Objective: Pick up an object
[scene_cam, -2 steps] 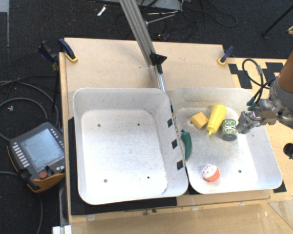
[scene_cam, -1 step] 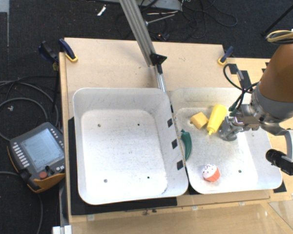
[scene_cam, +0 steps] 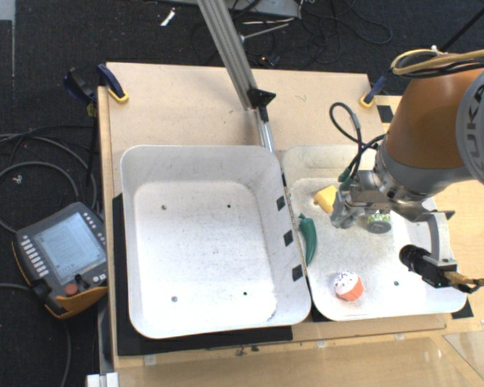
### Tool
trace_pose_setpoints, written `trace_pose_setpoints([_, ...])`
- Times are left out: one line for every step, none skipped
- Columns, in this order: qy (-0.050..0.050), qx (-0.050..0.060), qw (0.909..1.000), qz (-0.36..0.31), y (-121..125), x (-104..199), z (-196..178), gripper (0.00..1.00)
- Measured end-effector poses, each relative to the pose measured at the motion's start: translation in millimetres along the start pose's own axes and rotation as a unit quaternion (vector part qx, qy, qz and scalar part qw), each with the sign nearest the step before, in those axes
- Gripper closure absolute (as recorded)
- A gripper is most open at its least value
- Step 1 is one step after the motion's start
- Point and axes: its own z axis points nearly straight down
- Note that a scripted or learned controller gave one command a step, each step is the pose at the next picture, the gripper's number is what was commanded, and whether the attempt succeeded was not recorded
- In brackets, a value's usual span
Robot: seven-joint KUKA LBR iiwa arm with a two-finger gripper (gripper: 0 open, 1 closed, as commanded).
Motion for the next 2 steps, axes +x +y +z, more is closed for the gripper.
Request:
trace_pose_setpoints([0.000,0.000,1.0000,0.000,-3,62,12,1.00])
trace_pose_setpoints([0.000,0.000,1.0000,0.000,0,110,22,1.00])
